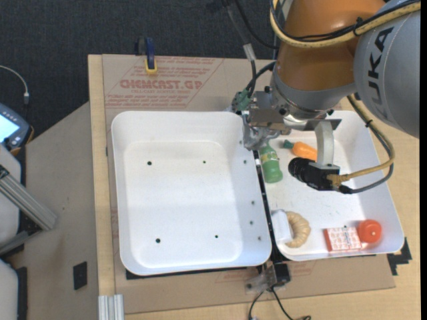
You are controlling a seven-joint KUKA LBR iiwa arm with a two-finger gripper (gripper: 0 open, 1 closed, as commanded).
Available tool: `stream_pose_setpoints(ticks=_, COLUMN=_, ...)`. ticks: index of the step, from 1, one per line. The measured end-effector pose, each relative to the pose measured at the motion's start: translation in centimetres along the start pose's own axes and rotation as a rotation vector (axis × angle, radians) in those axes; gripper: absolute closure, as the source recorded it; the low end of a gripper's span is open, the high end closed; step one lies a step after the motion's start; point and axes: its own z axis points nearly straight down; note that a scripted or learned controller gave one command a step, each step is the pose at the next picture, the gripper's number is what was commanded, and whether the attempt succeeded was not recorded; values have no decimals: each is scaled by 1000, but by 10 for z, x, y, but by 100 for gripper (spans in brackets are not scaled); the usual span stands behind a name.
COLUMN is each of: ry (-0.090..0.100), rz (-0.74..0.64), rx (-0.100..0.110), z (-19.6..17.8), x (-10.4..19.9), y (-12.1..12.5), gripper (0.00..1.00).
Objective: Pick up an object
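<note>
Both white bins (pixel 119 179) look smooth, faintly glossy plastic; brown board (pixel 167 79) beneath is matt cardboard; orange band (pixel 320 19) shines, hard and polished.

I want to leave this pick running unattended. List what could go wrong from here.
1. The gripper hangs over the green bottle, which lies close against the inner wall of the right bin. Coming down, it may strike that wall or its rim and miss.
2. The orange piece lies close beside the bottle and could be knocked aside or caught along with it.
</note>
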Motion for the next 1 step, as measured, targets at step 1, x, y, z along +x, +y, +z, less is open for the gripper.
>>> stream_pose_setpoints(ticks=1, ry=1, rz=-1, rx=-2, z=39, x=57, y=-6, gripper=100)
